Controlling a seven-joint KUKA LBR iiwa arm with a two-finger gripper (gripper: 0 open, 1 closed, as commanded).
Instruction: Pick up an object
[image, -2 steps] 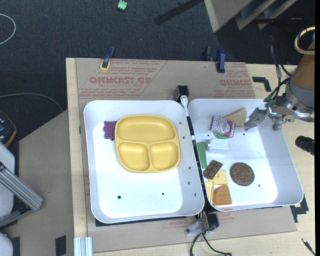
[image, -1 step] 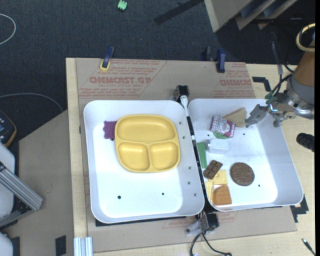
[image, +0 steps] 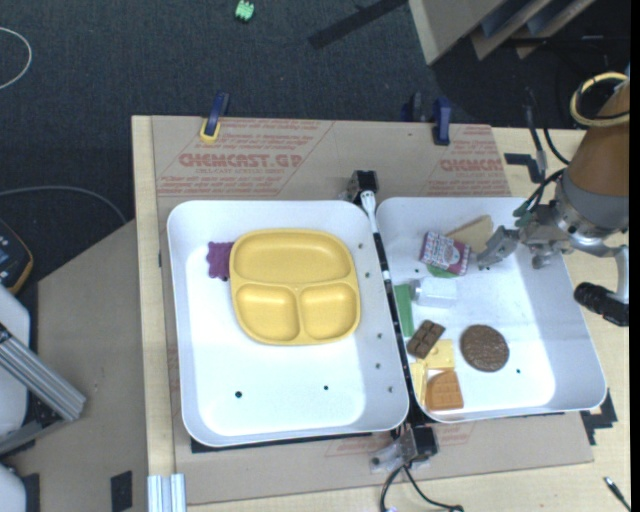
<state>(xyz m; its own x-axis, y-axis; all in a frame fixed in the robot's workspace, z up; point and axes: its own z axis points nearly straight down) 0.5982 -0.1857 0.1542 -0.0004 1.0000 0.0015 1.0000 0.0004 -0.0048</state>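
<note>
My gripper (image: 520, 250) hangs over the upper right part of the right bin (image: 560, 330), open, with bare bin floor between its fingers. One finger (image: 496, 246) ends just right of a pink and white packet (image: 445, 252) and below a tan wedge (image: 470, 229). Lower in the same bin lie a round brown cookie (image: 485, 348), a brown chocolate piece (image: 426, 338), an orange cracker (image: 445, 390), a yellow slice (image: 437, 357), a green strip (image: 403, 301) and a small white block (image: 436, 292).
The left bin (image: 280, 400) holds a yellow divided plate (image: 296, 284) with a purple item (image: 218, 259) at its left side. Black clips (image: 364, 185) sit between the bins at the far edge. The arm's orange band (image: 605, 160) rises at the right.
</note>
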